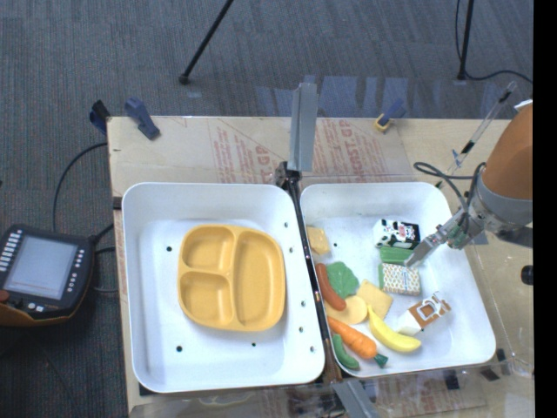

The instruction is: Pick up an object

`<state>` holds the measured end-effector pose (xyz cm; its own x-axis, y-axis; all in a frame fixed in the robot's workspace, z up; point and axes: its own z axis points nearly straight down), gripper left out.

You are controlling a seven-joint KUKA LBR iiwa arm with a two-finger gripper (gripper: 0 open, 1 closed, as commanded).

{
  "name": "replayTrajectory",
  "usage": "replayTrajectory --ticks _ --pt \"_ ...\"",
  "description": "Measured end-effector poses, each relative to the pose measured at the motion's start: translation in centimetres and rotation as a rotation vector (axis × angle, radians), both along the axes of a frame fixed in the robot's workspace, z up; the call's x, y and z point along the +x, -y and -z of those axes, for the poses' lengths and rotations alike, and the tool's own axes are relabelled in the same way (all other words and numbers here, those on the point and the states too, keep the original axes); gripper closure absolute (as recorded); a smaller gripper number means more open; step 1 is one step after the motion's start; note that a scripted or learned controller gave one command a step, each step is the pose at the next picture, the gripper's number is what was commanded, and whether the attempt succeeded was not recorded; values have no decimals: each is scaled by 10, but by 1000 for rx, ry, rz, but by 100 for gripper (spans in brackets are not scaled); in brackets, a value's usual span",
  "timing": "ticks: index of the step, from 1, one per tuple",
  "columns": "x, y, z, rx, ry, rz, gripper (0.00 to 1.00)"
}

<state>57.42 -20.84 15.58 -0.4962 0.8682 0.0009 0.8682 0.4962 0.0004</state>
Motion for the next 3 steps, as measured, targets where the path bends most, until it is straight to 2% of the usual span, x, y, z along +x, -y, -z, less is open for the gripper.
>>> replayTrajectory --ticks 1,2,3 --pt "55 -62 33 2 -1 -49 0" --pt "46 -99 -80 -3 8 -304 0" --pt "-66 -86 -23 1 -3 -195 0"
